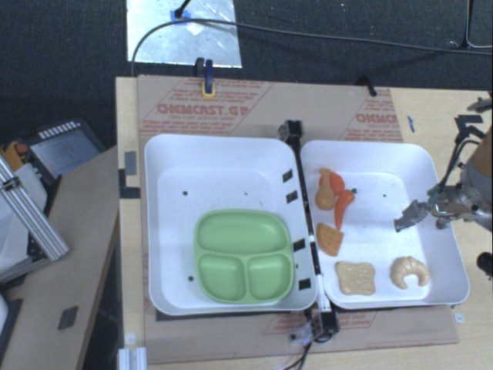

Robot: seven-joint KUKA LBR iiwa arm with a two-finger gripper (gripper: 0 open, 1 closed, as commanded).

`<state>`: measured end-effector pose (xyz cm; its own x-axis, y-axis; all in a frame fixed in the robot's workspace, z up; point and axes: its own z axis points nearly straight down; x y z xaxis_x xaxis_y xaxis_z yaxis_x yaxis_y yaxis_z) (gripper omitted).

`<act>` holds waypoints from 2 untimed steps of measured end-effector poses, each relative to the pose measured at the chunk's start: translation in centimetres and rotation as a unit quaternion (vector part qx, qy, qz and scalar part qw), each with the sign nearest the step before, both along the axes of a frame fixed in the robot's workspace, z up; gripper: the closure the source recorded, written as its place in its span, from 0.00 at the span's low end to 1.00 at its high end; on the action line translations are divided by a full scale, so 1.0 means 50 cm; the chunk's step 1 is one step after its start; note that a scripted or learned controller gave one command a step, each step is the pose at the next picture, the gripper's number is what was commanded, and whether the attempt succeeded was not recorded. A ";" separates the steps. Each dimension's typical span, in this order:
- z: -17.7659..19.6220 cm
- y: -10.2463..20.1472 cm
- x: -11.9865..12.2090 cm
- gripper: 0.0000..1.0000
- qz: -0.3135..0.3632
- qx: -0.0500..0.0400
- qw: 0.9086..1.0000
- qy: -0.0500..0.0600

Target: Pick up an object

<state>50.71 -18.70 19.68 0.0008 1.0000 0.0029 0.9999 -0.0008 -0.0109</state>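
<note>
**Robot arm hovers over toy food in right-hand bin**

Nearest the lens, a flat tan plastic toast slice (355, 277) and a pale curled plastic croissant (409, 271) lie side by side at the front of the right white bin (385, 163). Behind them sit an orange wedge-shaped toy piece (330, 239), a small red-orange carrot-like toy (343, 204) and an orange pear-shaped toy (329, 189). The grey tool (407, 217) hangs over the bin's right side, just behind the croissant, with nothing visibly in it; how far open it stands cannot be told. All the pieces look light, stiff and smooth, likely slippery. The croissant, closest, seems best pinched across its thick middle. A green three-compartment plastic plate (243, 254) occupies the left white bin (200, 164).
</note>
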 end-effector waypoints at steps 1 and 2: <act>0.012 0.001 0.006 0.00 0.002 -0.002 1.000 -0.006; -0.113 0.002 0.012 0.00 0.001 -0.001 1.000 -0.004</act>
